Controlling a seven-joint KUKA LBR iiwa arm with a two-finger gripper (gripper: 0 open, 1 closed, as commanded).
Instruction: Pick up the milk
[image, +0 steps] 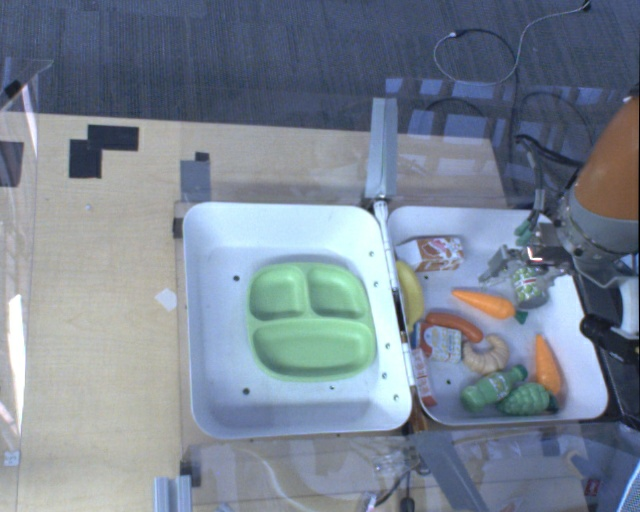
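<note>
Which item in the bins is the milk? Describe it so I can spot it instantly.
Look in the right-hand white bin, the one crowded with toy food. At its far left corner, above the yellow banana, lies a small brown-and-white milk carton on its side. It is the only boxy brown-and-white package up there; the other small carton, nearer the middle, is white with red.
</note>
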